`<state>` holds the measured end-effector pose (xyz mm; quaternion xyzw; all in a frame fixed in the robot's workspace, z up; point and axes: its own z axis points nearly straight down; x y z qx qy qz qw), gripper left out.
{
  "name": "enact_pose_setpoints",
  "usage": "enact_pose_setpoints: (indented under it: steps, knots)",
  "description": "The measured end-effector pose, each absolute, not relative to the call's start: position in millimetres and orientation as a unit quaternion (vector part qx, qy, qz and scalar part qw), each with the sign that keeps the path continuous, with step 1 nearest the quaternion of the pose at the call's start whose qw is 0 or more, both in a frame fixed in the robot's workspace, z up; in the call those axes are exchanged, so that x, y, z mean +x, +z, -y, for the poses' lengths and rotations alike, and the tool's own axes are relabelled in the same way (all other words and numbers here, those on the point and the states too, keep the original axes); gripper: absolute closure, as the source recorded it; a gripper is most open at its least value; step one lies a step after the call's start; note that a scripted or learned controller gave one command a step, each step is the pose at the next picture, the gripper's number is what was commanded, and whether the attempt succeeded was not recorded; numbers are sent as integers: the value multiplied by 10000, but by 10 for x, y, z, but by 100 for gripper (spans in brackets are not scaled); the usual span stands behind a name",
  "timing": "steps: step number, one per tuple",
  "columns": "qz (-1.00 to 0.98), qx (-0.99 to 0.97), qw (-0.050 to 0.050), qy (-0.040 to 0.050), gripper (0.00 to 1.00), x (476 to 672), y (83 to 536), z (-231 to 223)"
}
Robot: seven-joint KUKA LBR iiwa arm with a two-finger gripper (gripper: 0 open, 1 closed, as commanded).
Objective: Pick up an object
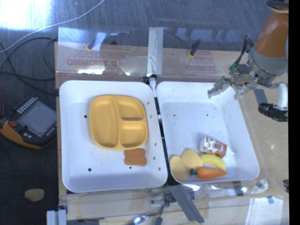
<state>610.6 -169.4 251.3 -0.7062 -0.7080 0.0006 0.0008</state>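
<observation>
You see the bench (276, 139) bearing two white bins: left bin (70, 139) mid-frame left, right bin (243, 139) beside it.

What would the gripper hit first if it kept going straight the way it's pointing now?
The gripper points left and slightly down, over the right bin's far edge. Straight on, it would probably meet that bin's bare white floor, well short of the food pile. Depth is hard to judge from this slanted view.

The grey arm with its orange band (275, 32) is cut off by the right and top edges. The small white-and-brown carton (213, 146) near the right white bin's (243, 125) front edge carries print too small to read. A green bit (192, 172) beside the orange carrot (211, 173) is too small to identify.
</observation>
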Motion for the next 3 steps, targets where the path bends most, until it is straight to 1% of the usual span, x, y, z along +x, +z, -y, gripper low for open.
enact_pose_setpoints:
  steps: [1, 2, 3]
  knots:
    - [8016, -5979, 5, 3, 0, 5275, 1777, 1791]
    - [7604, -6494, 1, 0, 0, 5308, 1731, 2042]
    - [8049, -5934, 3, -4, 0, 5159, 1060, 1782]
